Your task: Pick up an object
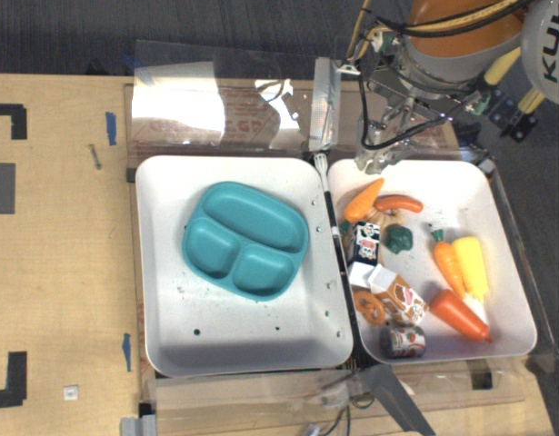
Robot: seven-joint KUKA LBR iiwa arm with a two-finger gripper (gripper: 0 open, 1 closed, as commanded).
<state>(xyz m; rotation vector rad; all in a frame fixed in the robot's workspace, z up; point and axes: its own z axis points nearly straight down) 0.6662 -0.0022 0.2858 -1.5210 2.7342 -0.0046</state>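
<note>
Looking down from the camera view, the grey two-finger gripper (pixel 381 160) sits at the far rim of the shallow white plastic right bin (pixel 511 243). I can't tell its state, and nothing is visibly held. The pickable stuff is crammed against that bin's left wall: a glossy orange toy carrot (pixel 363 200), a smooth sausage (pixel 399 204), and a dark green lump (pixel 400 238). Rounded, slick shapes could squirt out of a pinch, or the gripper could clip the wall. The teal divided plastic tray (pixel 246 239) lies left of that bin.

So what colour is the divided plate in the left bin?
Teal, a solid blue-green. The divided plate shows clearly in the camera view.
</note>
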